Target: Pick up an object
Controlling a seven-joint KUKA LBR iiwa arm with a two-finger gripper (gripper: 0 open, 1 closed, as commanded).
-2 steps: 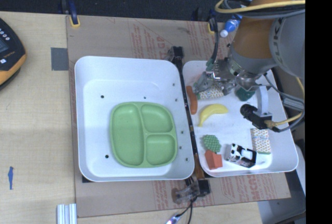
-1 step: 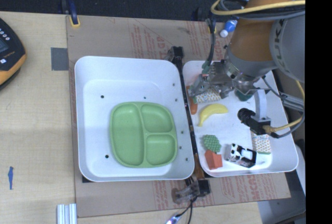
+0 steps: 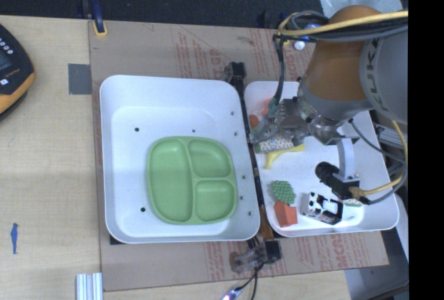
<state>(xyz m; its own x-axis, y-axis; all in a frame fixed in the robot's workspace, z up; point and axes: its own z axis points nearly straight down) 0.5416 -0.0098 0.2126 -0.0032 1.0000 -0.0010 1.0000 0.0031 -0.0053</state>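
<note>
Claw (image 3: 272, 126) over yellow banana (image 3: 281, 150) (curved, smooth plastic)

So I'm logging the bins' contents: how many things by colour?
Green: 2, divided plate and small knobbly piece
Yellow: 1, banana-shaped piece
Orange-red: 1, block
Black-and-white: 1, patterned item
Total: 5 clearly visible

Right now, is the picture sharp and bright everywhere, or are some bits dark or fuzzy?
In the camera view, the left bin is brightly lit, its floor palest at the left, and the green tray shows clearly. The floor above the bench is very dark. The whole picture is a little soft, so the small things near the gripper in the right bin blur together.
</note>
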